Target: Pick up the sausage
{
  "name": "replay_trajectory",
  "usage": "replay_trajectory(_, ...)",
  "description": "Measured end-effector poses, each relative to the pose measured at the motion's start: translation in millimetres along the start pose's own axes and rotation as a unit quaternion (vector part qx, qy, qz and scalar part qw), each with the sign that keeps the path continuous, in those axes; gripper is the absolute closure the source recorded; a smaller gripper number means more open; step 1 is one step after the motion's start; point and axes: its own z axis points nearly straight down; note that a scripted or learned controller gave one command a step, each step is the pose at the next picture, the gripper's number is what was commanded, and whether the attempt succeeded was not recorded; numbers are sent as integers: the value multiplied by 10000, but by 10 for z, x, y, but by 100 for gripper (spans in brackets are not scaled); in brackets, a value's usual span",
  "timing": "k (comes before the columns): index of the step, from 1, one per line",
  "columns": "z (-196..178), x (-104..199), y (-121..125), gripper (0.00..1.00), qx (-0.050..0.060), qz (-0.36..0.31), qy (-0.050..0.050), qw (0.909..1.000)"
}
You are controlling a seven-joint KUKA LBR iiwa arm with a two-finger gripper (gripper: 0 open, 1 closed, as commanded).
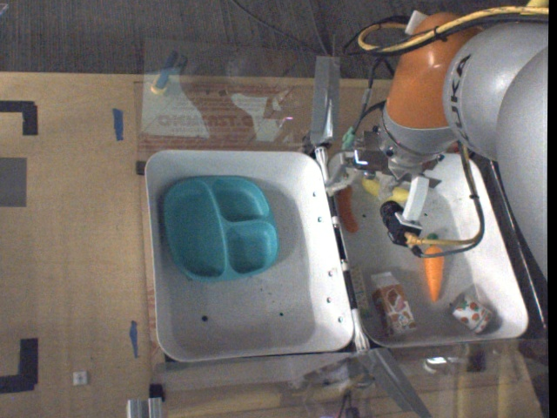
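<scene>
Lying in the right bin (492, 273), the sausage (348, 212) is near the jaws; their state unclear.

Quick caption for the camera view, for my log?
Gripper beside the sausage at the right bin's left wall, carrot nearby; teal divided plate in the left bin.

Grey arm (509, 85) is reaching in from the right, orange band (422, 81) sitting just above the wrist. The end effector (376, 174) is hanging low, pointing downward.
</scene>
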Motion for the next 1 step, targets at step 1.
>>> replay_trajectory(1, 969, -954, 78, 0, -15, -1155, 2, 9933)
